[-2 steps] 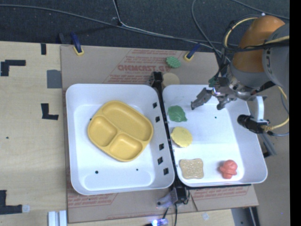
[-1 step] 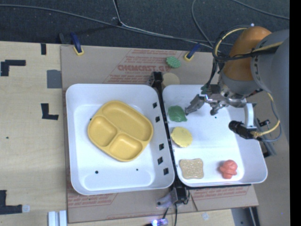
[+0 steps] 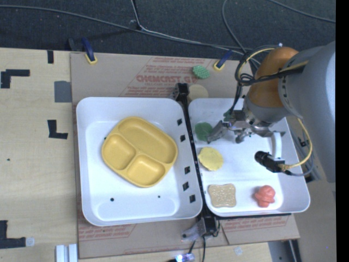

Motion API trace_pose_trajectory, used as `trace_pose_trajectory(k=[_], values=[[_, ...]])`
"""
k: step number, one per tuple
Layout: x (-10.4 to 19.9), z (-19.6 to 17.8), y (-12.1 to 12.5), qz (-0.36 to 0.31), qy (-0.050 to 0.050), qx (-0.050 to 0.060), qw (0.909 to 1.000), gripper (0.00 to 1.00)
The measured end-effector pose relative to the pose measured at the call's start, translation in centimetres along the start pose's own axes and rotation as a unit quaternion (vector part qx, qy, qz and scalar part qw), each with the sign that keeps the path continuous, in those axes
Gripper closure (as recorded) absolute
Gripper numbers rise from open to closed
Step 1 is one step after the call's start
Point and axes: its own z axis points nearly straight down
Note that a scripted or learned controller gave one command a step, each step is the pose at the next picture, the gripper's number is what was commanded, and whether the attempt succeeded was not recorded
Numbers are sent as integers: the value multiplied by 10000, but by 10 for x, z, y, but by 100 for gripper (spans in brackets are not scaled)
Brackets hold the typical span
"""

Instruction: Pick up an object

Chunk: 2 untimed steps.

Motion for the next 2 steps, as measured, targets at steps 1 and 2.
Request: trace_pose_trajectory(k=[1,2], values=[[1,18,0,0,-8,-28,10000,0],[1,6,1,-3,-14,-41,10000,100]])
